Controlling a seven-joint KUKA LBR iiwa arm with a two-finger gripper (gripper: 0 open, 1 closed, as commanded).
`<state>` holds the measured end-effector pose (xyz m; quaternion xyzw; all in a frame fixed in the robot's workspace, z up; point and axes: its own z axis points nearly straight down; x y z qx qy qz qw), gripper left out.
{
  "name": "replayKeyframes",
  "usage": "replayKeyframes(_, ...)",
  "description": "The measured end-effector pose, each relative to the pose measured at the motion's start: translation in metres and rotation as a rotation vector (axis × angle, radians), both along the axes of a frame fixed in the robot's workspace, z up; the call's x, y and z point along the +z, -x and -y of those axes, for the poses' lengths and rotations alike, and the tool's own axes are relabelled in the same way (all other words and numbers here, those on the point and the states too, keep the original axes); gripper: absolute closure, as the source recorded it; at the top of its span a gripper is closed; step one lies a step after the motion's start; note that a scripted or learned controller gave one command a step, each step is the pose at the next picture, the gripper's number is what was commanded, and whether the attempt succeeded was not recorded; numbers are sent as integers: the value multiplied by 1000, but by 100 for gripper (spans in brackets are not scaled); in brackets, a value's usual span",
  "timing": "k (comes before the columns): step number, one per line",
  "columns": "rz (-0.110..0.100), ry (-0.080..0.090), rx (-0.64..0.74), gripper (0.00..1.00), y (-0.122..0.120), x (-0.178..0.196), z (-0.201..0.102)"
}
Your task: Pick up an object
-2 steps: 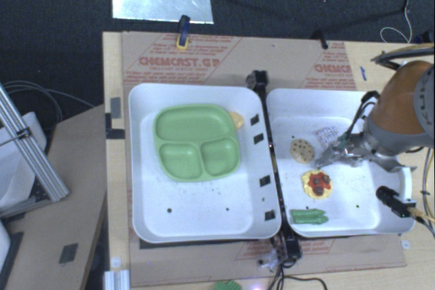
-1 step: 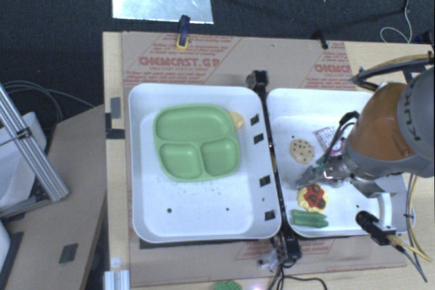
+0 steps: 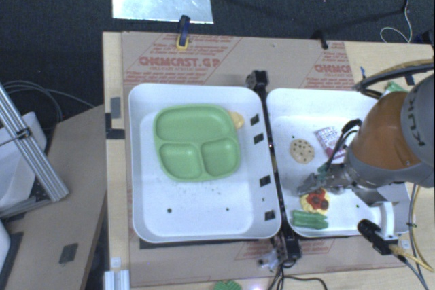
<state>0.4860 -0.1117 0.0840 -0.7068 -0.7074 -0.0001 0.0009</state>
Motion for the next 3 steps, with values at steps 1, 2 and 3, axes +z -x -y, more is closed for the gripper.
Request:
replayKeyframes(1,7,2,0,100,-3,12,1)
replayKeyframes(2,12,-2,13,100,-7,106,-86)
replayKeyframes(3,7,1,6,100,-6,111,-80)
